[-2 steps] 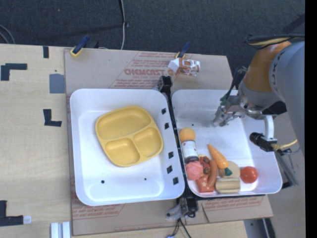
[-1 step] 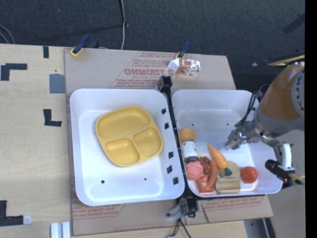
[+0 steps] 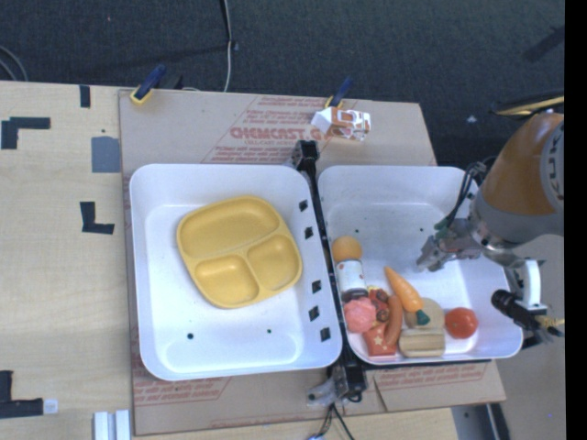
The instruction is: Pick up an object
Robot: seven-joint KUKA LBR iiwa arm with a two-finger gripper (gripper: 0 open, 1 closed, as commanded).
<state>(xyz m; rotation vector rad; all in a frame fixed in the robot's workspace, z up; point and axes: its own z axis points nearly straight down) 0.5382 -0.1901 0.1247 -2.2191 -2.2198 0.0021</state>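
Note:
The right bin (image 3: pixel 394 191) holds a heap of toy food along its front and left side: an orange ball (image 3: pixel 346 248), a small bottle (image 3: pixel 352 279), a pink piece (image 3: pixel 359 314), a carrot (image 3: pixel 404 293), a red tomato (image 3: pixel 461 322) and a tan bread slice (image 3: pixel 422 342). My gripper (image 3: pixel 438 255) hangs low over the right part of this bin, to the right of the carrot and above the tomato. Nothing shows between its fingers. The arm's grey and orange wrist (image 3: pixel 523 186) rises behind it at the right.
The left bin (image 3: pixel 156 337) holds a yellow divided plate (image 3: pixel 240 249). Black clips (image 3: pixel 305 154) join the two bins at the middle. A small white and orange item (image 3: pixel 344 123) lies on the cardboard behind the bins. The back half of the right bin is bare white floor.

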